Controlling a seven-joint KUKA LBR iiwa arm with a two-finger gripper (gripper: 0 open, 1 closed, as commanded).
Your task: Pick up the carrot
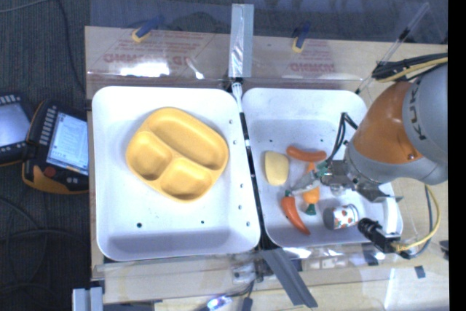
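One gripper (pixel 325 176) hung over the right bin (pixel 306 95), approx. mid-bin and toward its right wall. Whether its grip was loose or clenched couldn't be made out from above, since the wrist hid it. Nothing could be seen held in it.

Just below-left of the gripper lay a small orange piece (pixel 311 196), w/ a bit of green beside it. The carrot (pixel 295 215) lay past that, near the bin's bottom edge and left of centre. It lay at a slant, green top toward the bin's middle and tip toward the bottom edge. It looked apart from the gripper and lay flat on the bin floor.

Other bits in the same bin:
- a reddish sausage-like piece (pixel 306 154) up-left of the gripper
- a pale yellow lump (pixel 276 167) near the left wall
- a small can w/ red spots (pixel 339 217) near the bottom edge, right of the carrot

The arm (pixel 408 156) came in across the bin's right edge, its orange band (pixel 386 131) above the wrist, w/ cables trailing by the bottom-right corner.

The left bin (pixel 109 229) held a yellow divided plate (pixel 177 153), approx. centred. Both bins sat side by side on the bench (pixel 426 58). A handheld screen unit (pixel 62 149) lay on the dark floor off the left bin's left edge.
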